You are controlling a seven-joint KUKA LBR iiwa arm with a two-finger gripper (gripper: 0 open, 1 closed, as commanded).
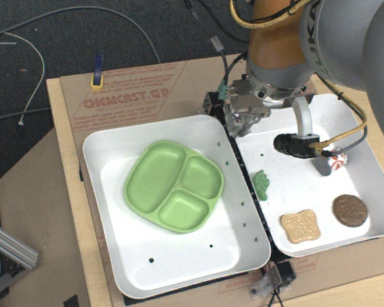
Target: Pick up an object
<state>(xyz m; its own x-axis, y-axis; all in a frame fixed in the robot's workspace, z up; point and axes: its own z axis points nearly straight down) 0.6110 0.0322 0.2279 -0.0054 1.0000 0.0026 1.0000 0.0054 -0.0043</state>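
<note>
The grey arm (355, 24) with its orange band covers the far right corner of the right-hand shallow white bin (305, 193). The gripper (242, 116) under the wrist shows only as a knot of metal and cable seen from above, so I cannot tell how far it is open or whether it has hold of anything. It sits over the far end of the seam where the two bins meet. A small white-and-red scrap (338, 160) in the right bin is partly hidden by robot hardware and too small to identify.

Counted, there are two bins and five loose things. The left-hand shallow white bin (116, 218) holds one: a light green plastic plate with three compartments (174, 185), lying cornerwise near the middle. The right bin holds four:
- the scrap
- one small dark green lumpy piece (261, 184), just beside the left wall
- one tan square biscuit-like piece (300, 226)
- one brown round disc (350, 210)

The biscuit-like piece and the disc lie near the front edge, apart from each other. All four lie apart from the gripper. Both bins rest on a sheet of brown cardboard with red print (126, 95).
</note>
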